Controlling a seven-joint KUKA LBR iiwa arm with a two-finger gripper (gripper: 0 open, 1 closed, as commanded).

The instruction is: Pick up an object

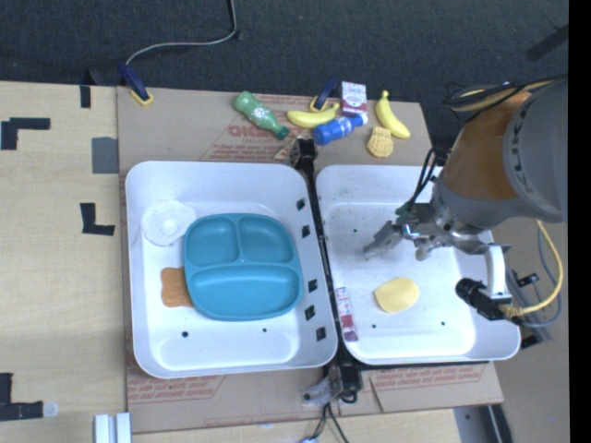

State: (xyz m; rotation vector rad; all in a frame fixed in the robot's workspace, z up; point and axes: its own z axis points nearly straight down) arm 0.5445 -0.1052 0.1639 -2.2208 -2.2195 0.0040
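Red print on the cardboard sheet (pixel 242 135) under the bins is too blurred to read.

Blue divided plastic plate (pixel 242 266): smooth, slight gloss. Two shallow white plastic bins (pixel 138 247): smooth, matt sheen. Pale yellow round piece (pixel 396 294): matt, soft look. Brown cardboard sheet (pixel 208 141) under bins: matt, printed. Light wood bench top (pixel 55 275): smooth.

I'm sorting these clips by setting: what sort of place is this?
Probably a robotics lab bench set up for grasping trials, not a home. Two white bins sit on cardboard, toy food such as a banana lies behind them, and a loose cable trails across the dark floor.
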